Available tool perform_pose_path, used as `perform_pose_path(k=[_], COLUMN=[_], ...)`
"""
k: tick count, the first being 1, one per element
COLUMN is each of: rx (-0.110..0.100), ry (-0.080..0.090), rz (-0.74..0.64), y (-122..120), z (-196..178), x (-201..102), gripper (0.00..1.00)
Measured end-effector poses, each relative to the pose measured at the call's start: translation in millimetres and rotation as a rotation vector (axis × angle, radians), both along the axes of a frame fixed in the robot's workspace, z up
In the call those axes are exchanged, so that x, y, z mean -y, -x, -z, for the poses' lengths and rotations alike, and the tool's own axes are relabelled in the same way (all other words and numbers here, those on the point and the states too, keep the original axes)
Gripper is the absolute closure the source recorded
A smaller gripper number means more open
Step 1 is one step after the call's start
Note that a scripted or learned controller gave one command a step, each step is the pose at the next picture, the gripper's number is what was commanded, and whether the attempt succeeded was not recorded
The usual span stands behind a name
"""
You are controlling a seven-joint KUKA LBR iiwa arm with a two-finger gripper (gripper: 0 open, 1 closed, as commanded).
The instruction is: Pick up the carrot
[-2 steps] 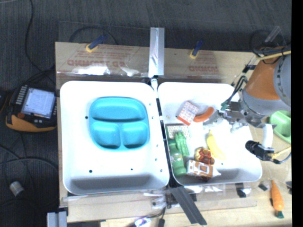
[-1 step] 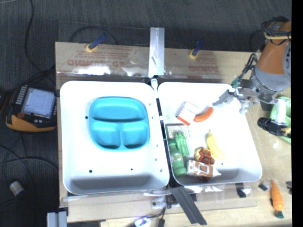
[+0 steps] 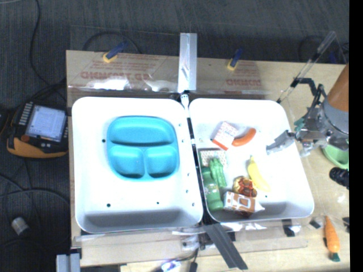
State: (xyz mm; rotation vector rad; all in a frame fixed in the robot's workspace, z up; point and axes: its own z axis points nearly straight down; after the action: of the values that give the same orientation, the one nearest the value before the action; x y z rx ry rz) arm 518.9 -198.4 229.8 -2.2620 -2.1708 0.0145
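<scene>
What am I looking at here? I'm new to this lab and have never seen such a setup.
This is a single picture from a camera fixed above a bench, looking down at a slant. The robot arm comes in from the right. Its grasping tool hangs over the right side of the right bin. Whether the tool grips anything is too small to tell.

That bin holds a small box, an orange piece that is probably the carrot, a banana, a green packet and a snack packet. The left bin holds a blue divided tray.
</scene>
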Motion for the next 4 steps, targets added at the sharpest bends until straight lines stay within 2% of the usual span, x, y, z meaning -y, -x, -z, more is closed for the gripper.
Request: perform_pose_path(k=[1,2,3,4], rx=[-0.003,0.038,0.038,0.003], ry=[-0.005,0.013,0.005,-0.006], rz=[0.092,-0.123,-0.253,-0.417], y=[37.4,-15.8,-70.3,-81.4], z=[100.1,131.7,131.8,51.2], x=[-53.5,-88.8,-61.8,-32.7], gripper=[0.00,0.00,0.00,0.00])
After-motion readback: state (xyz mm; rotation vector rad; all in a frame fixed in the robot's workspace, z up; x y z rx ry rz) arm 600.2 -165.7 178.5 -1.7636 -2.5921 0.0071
